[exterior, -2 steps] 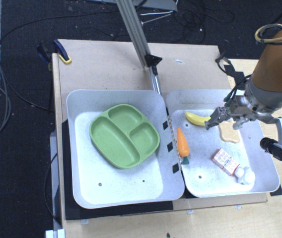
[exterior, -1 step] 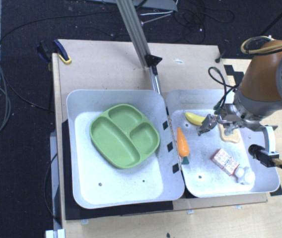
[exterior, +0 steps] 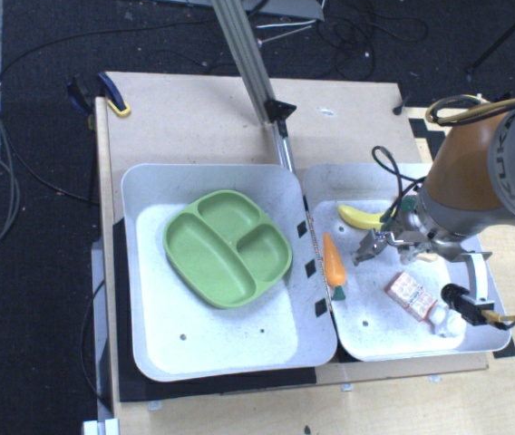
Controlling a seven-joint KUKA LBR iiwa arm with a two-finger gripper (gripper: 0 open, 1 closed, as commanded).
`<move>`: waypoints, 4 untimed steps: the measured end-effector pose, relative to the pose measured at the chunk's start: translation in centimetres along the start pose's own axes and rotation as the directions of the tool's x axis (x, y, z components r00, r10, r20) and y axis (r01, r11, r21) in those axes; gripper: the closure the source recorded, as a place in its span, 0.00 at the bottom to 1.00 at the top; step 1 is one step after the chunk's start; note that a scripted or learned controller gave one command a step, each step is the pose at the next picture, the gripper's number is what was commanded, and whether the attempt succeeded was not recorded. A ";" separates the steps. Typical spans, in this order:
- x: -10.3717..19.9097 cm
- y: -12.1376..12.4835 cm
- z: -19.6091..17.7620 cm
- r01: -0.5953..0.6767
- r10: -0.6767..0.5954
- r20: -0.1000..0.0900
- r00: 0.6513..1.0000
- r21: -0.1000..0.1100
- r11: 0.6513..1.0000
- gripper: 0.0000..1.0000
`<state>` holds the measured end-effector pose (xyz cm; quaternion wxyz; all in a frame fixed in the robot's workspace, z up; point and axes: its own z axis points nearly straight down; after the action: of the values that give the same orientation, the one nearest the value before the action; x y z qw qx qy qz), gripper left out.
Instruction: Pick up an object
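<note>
In the right bin (exterior: 366, 333) lie an orange carrot (exterior: 333, 260) near the left wall, a yellow banana (exterior: 361, 216) at the back, and a small red and white box (exterior: 409, 295) toward the front right. My gripper (exterior: 373, 246) hangs low over the bin between the banana and the carrot, just right of the carrot. Nothing shows between its fingers. The grey arm with its orange band reaches in from the right and hides the bin's back right corner.
The left bin (exterior: 149, 333) holds a green divided plate (exterior: 228, 246). A white rounded object (exterior: 451, 323) lies at the right bin's front right, beside a black part of the arm's mount. A slanted metal pole (exterior: 244, 43) stands behind the bins.
</note>
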<state>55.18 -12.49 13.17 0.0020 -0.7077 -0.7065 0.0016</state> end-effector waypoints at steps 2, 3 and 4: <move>-0.1 0.2 -5.5 0.003 -0.003 0.002 1.000 -0.009 1.000 1.00; 0.7 0.9 -10.4 0.005 -0.005 0.002 1.000 -0.010 1.000 1.00; 0.7 1.3 -16.7 0.005 -0.005 0.002 1.000 -0.011 1.000 1.00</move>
<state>56.55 -11.84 29.88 -0.0026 -0.7059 -0.7083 -0.0014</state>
